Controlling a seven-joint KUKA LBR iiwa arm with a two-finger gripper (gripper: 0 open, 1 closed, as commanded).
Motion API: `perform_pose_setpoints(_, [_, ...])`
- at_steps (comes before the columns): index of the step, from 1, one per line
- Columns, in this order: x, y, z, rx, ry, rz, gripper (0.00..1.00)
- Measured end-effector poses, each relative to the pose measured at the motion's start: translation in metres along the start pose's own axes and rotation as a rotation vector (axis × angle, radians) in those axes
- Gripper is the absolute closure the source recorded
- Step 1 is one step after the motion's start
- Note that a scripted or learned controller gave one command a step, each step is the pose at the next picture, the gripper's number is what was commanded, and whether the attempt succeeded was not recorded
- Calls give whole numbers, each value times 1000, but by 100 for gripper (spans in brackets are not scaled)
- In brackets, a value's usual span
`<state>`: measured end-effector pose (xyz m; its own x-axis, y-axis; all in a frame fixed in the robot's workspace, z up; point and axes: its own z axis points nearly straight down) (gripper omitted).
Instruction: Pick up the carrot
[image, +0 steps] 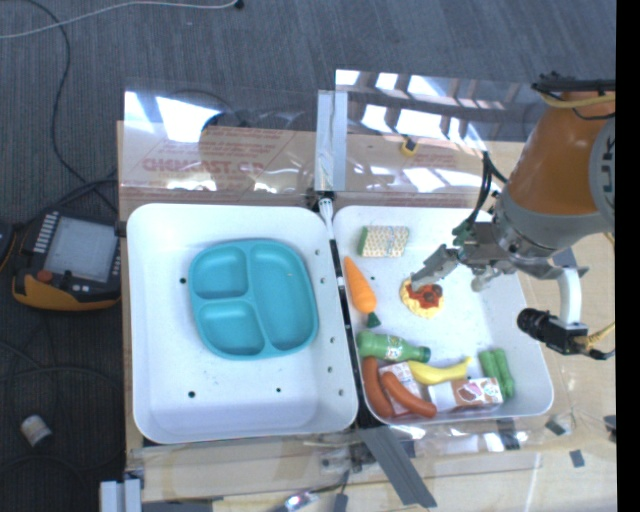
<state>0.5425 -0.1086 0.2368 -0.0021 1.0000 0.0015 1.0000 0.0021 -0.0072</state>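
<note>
Arm (560, 150) reaches in from the right (wrist bent low), gripper (432, 272) angled down-left

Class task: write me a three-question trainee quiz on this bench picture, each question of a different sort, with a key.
1. True or false: the carrot lies in the blue tray.
2. Multiple choice: the gripper is nearest to which item? A) the banana B) the small pizza C) the green bottle
3. Fill in: the carrot lies along the ____ wall of the right bin, as the camera sees it.

Key: 1 false, it lies in the right bin; 2 B; 3 left.
</note>
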Motion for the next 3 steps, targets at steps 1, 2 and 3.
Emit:
perform_pose_setpoints(1, [-4, 36, -56, -2, 0, -134, 0])
perform_pose_setpoints(2, [-29, 9, 29, -1, -1, -229, 0])
perform_pose_setpoints(3, [-45, 2, 102, -1, 0, -269, 0])
